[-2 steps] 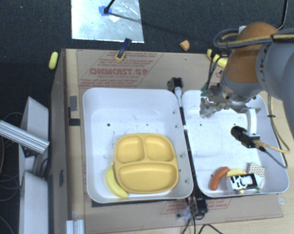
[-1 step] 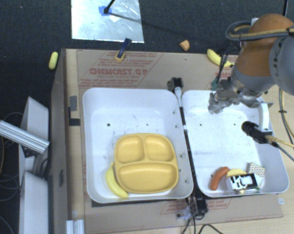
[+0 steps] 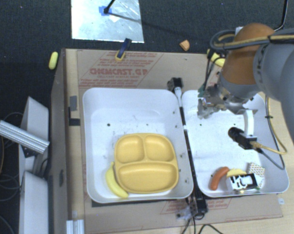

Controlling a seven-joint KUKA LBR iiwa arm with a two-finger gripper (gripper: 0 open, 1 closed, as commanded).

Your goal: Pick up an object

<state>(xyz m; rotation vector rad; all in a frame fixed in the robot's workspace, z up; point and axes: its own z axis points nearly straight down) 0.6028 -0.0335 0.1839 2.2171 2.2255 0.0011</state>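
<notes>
Seeing gripper low over right bin, upper-left corner; can't tell its state from my camera view. Hot dog and black-white box near front edge, well apart. Yellow tray, banana in left bin.

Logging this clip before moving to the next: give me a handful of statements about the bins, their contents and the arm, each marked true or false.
1. The yellow divided tray lies in the left bin. True.
2. A banana lies against the tray's left edge. True.
3. The hot dog is in the left bin. False: it lies in the right bin, near its front edge.
4. The gripper is over the left bin. False: it is over the right bin's far end.
5. The black-and-white box sits beside the hot dog. True.
</notes>
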